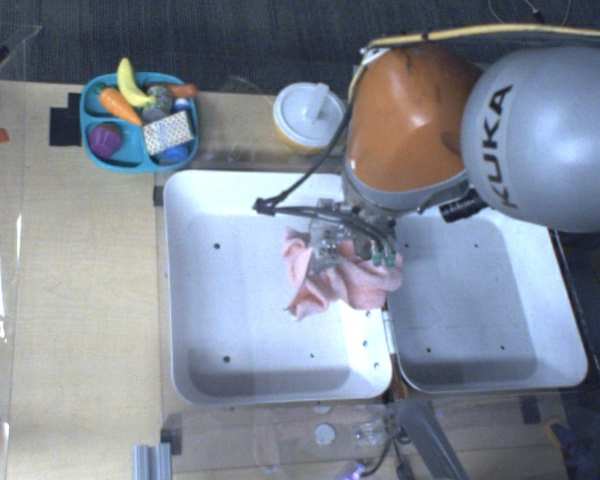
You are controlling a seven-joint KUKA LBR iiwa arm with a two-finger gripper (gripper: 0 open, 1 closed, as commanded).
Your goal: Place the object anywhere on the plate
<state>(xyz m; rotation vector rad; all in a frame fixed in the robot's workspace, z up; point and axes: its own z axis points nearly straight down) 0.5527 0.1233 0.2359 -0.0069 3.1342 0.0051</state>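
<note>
Pink cloth (335,283): crumpled at the left bin's (220,298) 3 o'clock edge. Pincer (340,246): directly over the cloth; finger state cannot be told. Blue divided plate (135,118): desk, 10 o'clock.

Robot lab: KUKA arm (540,128), 2 bins (230,368).

Single fixed overhead camera, slanted down on both bins (220,383).

1. I see two shallow white bins side by side, left bin (220,288) and right bin (490,348).
2. A yellow cup with a white lid (307,114) stands behind the left bin.
3. The wooden bench (70,318) stretches left.
</note>
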